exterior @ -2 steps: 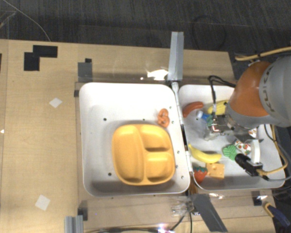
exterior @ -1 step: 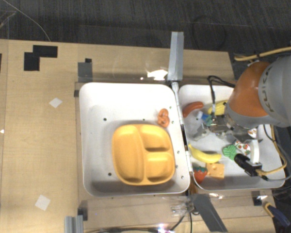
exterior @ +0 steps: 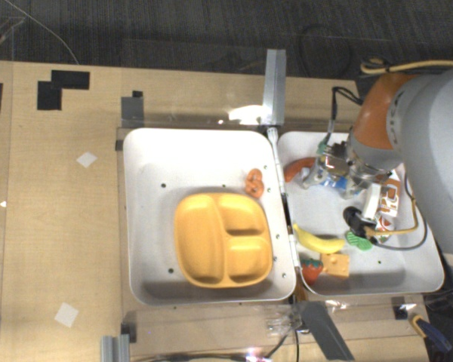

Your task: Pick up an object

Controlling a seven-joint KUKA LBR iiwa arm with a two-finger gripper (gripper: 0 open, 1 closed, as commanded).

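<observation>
Nearest the lens, a yellow cheese wedge (exterior: 335, 265) and a small red-green vegetable (exterior: 310, 270) sit at the right bin's (exterior: 426, 274) front edge, with a banana (exterior: 319, 241) just behind them and a green piece (exterior: 356, 240) beside it. No readable writing or brand anywhere. Pincer (exterior: 334, 170) is low over the back of the right bin, beside an orange-red object (exterior: 299, 169); can't tell its opening, nothing visibly held. Left bin (exterior: 147, 164) holds a yellow divided tray (exterior: 223, 240) and a small orange item (exterior: 254, 182) by the right wall. Light wood desk (exterior: 53, 225) with black markers; dark carpet (exterior: 174, 13) behind.
</observation>
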